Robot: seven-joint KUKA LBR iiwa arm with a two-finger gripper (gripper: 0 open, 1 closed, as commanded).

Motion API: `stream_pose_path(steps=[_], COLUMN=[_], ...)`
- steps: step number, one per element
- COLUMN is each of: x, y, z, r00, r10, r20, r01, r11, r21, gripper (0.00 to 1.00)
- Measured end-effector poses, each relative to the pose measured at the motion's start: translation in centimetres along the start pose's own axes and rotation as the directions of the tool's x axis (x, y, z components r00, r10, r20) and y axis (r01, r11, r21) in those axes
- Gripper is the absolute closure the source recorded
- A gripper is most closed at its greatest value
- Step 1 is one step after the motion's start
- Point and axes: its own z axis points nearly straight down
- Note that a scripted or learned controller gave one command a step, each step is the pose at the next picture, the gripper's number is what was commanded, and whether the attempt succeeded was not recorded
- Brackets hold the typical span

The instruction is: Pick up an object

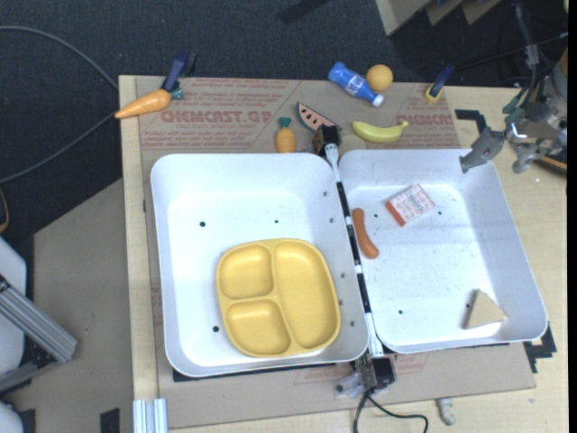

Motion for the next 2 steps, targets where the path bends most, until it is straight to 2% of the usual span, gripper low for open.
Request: stream_pose_path(steps=[1,2], x=[3.2,6.4], y=[3.3,5.1], z=[11.6,18.6], r00=[1.000,1.000], r10=[-0.001,-0.001], r20=[-0.002,-0.002], r01=[0.001,0.001], r11=[1.000,1.000], r21=[0.004,0.004], gripper=[0.00,0.00])
